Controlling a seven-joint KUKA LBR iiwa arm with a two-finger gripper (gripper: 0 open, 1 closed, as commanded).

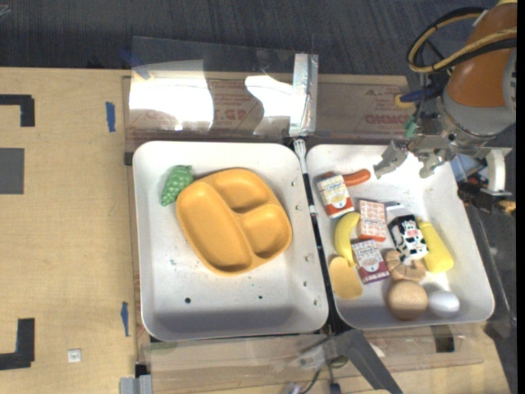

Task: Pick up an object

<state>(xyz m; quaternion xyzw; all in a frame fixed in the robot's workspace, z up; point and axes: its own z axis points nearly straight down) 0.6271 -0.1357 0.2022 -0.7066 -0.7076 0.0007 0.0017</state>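
We see our hand [412, 156] hanging over the top corner of the right bin [472, 281], with its two fingers spread apart and nothing between them. The toys we could pick up sit lower in that bin, down and a little to the left of the hand. The closest ones are the small red and white carton [333, 194] and the red sausage [358, 177] poking out behind it. The sausage lies slanted, with its long way pointing up toward the hand. Further down we find the banana [345, 233], the little pink boxes [372, 218], the black and white cow carton [409, 237], the yellow piece [439, 249], the brown ball [407, 299] and the white egg [444, 304]. They are packed close, many touching, so we think there is little room for fingers between them. The bin floor is white, smooth and flat. The left bin [164, 302] holds a big yellow tray [234, 218] and a green bunch [174, 183] beside it, well apart from the hand. The brown surface [57, 220] spreads around both bins.
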